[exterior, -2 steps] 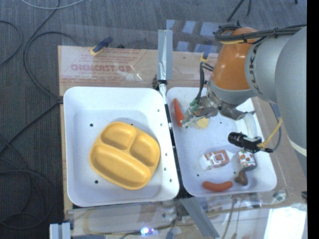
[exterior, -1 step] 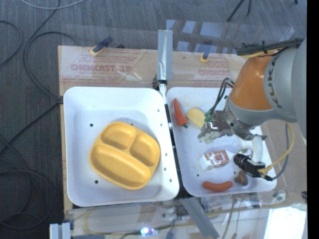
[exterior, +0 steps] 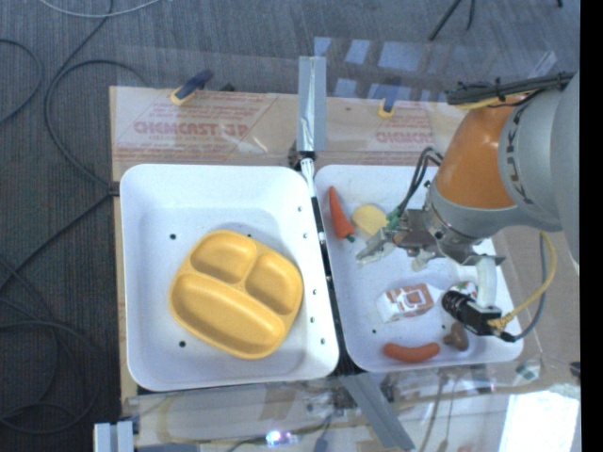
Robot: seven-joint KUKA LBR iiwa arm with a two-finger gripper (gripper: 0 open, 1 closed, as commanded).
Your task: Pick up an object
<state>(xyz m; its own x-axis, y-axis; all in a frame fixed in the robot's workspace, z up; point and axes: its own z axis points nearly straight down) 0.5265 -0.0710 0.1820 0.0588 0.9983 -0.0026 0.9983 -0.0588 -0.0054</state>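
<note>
The gripper point(exterior: 374, 246) is hovering over the right bin point(exterior: 353, 342), its fingers spreading apart with nothing between them. Just beside it a carrot point(exterior: 339, 213) is lying near the bin's left wall, its long axis running up and down the view. A yellow lemon point(exterior: 369, 219) is sitting next to it. A sausage point(exterior: 412, 351) is lying crosswise near the front wall. A yellow tray point(exterior: 236, 292) is resting in the left bin point(exterior: 141, 347).
</note>
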